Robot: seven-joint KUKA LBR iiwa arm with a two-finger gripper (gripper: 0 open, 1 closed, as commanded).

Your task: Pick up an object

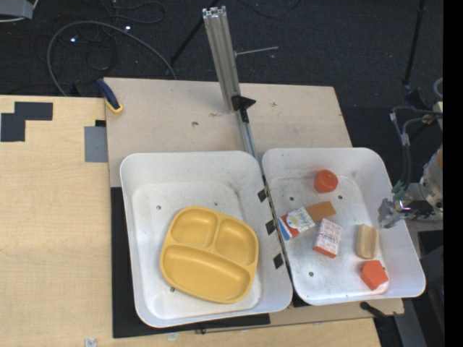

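White plastic makes up both shallow bins on the tabletop (217, 114), which is pale wood. In the camera view we see the left bin (145, 186) holding a yellow divided plate (210, 254), with three compartments, lying flat toward the bin's near half.

The right bin (347, 157) carries the loose things. We count an orange round cap-like piece (325, 181) near the far side, a brown flat bar (320, 211) touching a small white carton with red and blue print (296, 223), a red-and-white box (328, 238) just beside them, a tan cylinder-like block (366, 241) to the right of that box, and an orange-red block (374, 275) near the bin's near right corner. These lie apart from one another, except the bar and the carton.

The arm comes in from the right, and the gripper (394, 210) sits low at the right rim of the right bin, above the tan block and well apart from the orange cap. We see nothing between its fingers; whether it is released or clenched we cannot tell, as it is too small and dark against the rim.

The print on the carton and the red-and-white box is too small for us to read.

An upright aluminium post (221, 56) stands on the tabletop behind the bins, and a blue-and-yellow tool (110, 97) lies at the tabletop's far left corner.
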